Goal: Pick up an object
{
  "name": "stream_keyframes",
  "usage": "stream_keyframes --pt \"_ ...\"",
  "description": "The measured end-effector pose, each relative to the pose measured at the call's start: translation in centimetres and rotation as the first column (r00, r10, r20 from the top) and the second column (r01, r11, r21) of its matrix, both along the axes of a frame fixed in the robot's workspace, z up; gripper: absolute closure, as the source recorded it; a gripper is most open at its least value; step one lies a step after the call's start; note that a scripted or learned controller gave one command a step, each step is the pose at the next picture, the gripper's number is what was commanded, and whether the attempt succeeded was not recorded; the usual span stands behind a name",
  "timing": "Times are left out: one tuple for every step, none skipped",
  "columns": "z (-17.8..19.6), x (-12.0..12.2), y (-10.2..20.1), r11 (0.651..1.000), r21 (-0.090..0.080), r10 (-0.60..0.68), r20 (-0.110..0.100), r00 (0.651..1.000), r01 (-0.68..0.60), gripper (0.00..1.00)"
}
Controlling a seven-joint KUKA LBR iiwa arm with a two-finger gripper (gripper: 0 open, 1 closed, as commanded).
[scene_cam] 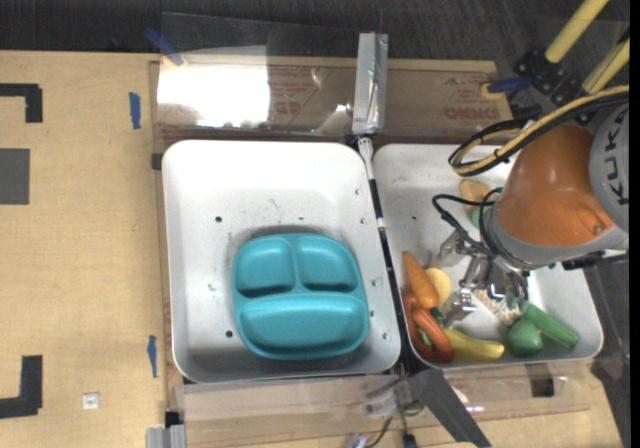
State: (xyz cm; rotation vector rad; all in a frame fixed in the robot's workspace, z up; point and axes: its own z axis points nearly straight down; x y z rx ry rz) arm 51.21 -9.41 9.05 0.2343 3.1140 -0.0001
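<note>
white plastic bins sit side by side on a cardboard-covered bench (70, 266). the left bin (190, 236) holds a teal divided tray (298, 296), lying flat toward the near side, with its two small sections on the far side and its one long section on the near side. the right bin (410, 176) holds a cluster of toy food crowded along its near edge. an orange carrot (420, 283) lies just beside the wall between the bins, with a red pepper-like piece (430, 333) below it. a yellow banana (474, 345) lies along the near rim, touching or nearly touching the red piece. a green vegetable piece (535, 329) sits at the near right corner, just beside the banana's end.

the grey arm reaches in from the right, its orange band (548, 198) hanging over the right bin, with black and yellow cables looping round it. the gripper (480, 294) points down into the toy pile, its metal tip between the carrot and the green piece and just above the banana. whether its tip is spread or pressed together cannot be told among the clutter, and no item can be seen clamped in it. a clear plastic sheet (260, 91) and a strip of silver tape (370, 81) lie on the far side of the bins.
</note>
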Motion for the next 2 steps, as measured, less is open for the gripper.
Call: stream_keyframes --pt "0.0 -0.2 0.2 0.996 -0.004 0.087 0.0 0.996 -0.087 0.0" --pt "-0.1 6.6 -1.9 0.984 -0.002 0.18 -0.006 0.984 -0.18 0.0"
